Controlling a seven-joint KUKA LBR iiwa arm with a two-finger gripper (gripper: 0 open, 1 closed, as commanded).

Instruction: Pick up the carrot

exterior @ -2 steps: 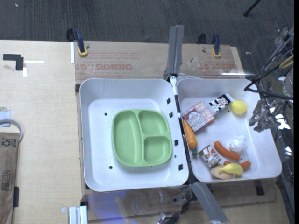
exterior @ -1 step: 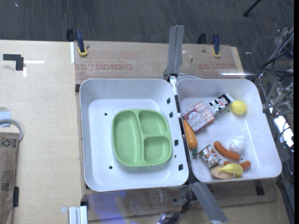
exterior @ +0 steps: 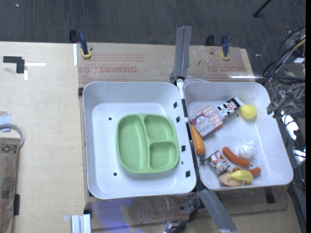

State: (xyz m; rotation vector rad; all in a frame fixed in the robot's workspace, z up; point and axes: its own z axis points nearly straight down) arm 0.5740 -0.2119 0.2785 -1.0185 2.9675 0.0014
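Note:
The carrot (exterior: 197, 140) is orange and short. It lies in the right bin (exterior: 272, 130) against the bin's left wall, running roughly front to back. Its near end almost touches a small can (exterior: 218, 162). A pink printed box (exterior: 206, 121) lies just right of its far end.
The right bin also holds a black-and-white carton (exterior: 228, 107), a lemon (exterior: 248, 111), a sausage (exterior: 235, 157), a white lump (exterior: 246, 149) and a banana (exterior: 236, 177). The left bin (exterior: 97, 130) holds a green divided plate (exterior: 147, 143). Cables and metal parts (exterior: 289, 86) crowd the right edge.

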